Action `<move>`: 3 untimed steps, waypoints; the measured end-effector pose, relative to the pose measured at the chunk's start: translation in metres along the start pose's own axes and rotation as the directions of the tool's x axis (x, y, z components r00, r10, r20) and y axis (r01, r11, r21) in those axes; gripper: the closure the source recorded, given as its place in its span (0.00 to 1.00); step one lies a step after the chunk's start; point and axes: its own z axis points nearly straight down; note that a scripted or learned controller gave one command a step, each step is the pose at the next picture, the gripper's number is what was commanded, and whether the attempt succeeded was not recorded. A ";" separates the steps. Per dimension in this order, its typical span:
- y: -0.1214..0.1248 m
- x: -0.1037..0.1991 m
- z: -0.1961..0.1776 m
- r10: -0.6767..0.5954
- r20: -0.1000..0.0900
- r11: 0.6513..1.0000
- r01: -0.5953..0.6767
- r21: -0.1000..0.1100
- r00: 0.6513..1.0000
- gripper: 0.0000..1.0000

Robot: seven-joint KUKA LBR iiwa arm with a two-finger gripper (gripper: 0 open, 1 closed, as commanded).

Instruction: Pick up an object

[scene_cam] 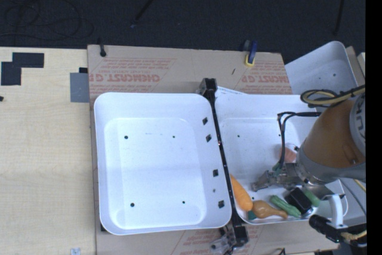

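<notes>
Several toys (271, 207) seemingly below end effector (270, 178)

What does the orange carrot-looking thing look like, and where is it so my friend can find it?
Look in the right bin, at its near left corner by the black divider. The orange carrot-shaped object lies there slanted. It is bright orange and pointed, unlike the tan piece and green piece beside it.

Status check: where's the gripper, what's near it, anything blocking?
Gripper low in right bin, nothing seen between fingers. Carrot, tan piece, green piece at near edge. Arm covers the bin's right side.
</notes>
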 end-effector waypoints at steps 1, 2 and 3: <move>0.001 -0.074 -0.013 0.002 0.005 1.000 -0.002 0.000 1.000 0.00; 0.000 -0.070 -0.001 -0.001 0.000 1.000 0.001 0.000 1.000 0.00; 0.000 -0.071 -0.001 0.005 0.000 1.000 -0.005 -0.001 1.000 0.00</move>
